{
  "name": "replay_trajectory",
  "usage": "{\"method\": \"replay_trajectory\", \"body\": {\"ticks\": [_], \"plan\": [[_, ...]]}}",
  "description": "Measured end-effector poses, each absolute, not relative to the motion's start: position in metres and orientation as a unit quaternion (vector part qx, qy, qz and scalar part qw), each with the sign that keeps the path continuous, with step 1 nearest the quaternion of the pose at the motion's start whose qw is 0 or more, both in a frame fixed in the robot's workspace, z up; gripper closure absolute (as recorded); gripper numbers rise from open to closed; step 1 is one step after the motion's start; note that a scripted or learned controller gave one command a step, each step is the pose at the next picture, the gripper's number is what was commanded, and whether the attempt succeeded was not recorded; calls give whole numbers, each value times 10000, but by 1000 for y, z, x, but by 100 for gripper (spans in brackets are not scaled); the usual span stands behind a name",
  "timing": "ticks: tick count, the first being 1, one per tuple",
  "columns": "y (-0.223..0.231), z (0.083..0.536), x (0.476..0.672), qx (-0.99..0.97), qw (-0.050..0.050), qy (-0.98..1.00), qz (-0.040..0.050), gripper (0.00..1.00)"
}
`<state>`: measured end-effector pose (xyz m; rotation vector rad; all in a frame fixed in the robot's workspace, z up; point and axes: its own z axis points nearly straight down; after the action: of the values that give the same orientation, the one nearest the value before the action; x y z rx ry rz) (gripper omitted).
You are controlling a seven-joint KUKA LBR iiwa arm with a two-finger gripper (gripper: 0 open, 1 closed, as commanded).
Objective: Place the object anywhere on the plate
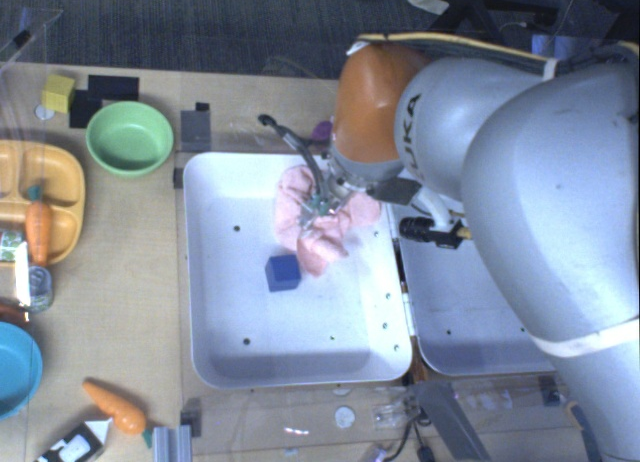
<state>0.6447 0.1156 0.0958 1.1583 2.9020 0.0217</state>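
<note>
- Left bin: smooth white plastic with a soft sheen.
- Pink cloth, at the bin's 12 o'clock: soft, crumpled, matt.
- Blue block: matt.
- Arm: glossy grey shell.
- Bench: pale wood grain.
- Green bowl: smooth plastic.

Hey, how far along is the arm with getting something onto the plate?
Done: nothing looks placed yet. In hand: the gripper is down in the left bin, right at the pink cloth; whether it grips the cloth is unclear. The blue cube sits beside the cloth, untouched. Left: secure an object, lift it out, and set it on a plate, likely the blue one at the bench's left edge.
</note>
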Motion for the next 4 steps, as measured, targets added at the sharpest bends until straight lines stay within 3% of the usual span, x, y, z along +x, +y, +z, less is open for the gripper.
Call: {"method": "replay_trajectory", "body": {"ticks": [1,2,3,4], "plan": [[210,149,581,3249,20,9457,26,100],[124,102,631,3881,22,9216,9,100],[207,134,594,4542,9,8909,16,100],[183,170,623,5987,10,8010,3,100]]}}
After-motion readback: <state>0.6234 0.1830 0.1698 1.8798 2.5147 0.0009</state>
